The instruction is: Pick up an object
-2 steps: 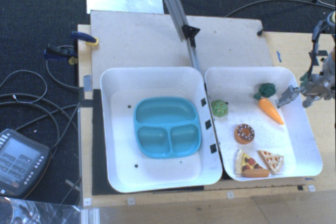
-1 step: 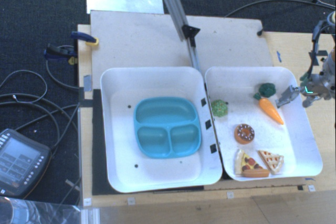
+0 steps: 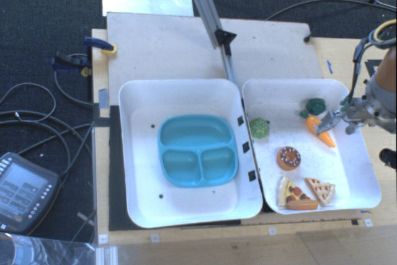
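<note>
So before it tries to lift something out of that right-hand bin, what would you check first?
1. Gripper is over the right bin: ok.
2. It sits right at the toy carrot: ok.
3. Carrot actually between the fingers: cannot tell.
4. Green leafy toy lies close beside the carrot and may get bumped: not ok.
5. Donut, pizza slice and waffle lie apart from the gripper: ok.
6. Blue tray sits in the left bin, out of the way: ok.

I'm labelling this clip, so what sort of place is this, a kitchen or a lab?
Most likely a robot lab or test bench, not a kitchen: toy food such as a donut sits in a white bin, cables trail over dark carpet, and a control pendant lies nearby.
</note>
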`<action>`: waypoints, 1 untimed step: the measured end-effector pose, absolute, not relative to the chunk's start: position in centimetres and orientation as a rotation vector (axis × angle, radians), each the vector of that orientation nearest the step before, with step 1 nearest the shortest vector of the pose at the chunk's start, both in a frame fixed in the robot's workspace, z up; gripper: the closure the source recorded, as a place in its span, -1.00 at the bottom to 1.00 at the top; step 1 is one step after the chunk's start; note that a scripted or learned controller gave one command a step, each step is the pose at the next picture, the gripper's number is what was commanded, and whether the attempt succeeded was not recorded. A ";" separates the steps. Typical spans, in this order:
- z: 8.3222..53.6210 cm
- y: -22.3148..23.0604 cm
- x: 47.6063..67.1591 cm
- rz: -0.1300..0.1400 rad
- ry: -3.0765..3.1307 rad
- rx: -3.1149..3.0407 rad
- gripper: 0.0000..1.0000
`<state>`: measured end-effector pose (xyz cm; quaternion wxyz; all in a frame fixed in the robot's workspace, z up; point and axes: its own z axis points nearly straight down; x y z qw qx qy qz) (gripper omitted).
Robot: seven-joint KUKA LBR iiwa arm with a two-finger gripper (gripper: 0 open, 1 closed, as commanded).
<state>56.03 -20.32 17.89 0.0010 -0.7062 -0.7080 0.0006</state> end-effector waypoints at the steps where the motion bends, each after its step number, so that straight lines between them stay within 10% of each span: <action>1: 13.4 -20.6 56.7 0.002 -2.221 -2.219 -1.00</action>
